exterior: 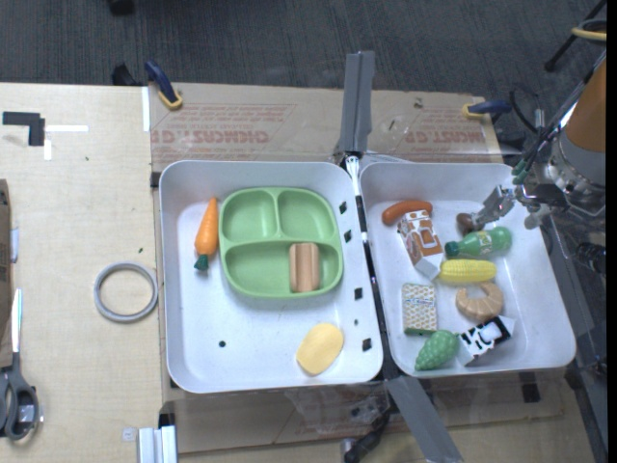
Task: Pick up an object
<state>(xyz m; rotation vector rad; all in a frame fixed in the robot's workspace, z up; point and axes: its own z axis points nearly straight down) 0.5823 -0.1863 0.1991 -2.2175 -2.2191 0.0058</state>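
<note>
The right bin (540,355) holds several toy foods: a red sausage (406,210), a brown-and-white carton (419,236), a small dark brown piece (469,223), a green and yellow bottle-like toy (479,244), a corn cob (468,271), a tan bagel (479,302), a patterned cracker box (418,309), a green leafy toy (437,350) and a black-and-white piece (484,336). My gripper (496,206) hangs over the bin's upper right part, just above and right of the brown piece, with nothing visibly held.
The left bin (183,336) holds a green divided plate (253,222) with a brown hot-dog piece (305,266), a carrot (206,230) and a yellow lemon-like toy (320,347). A tape ring (126,290) and scissors (17,403) lie on the bench at left.
</note>
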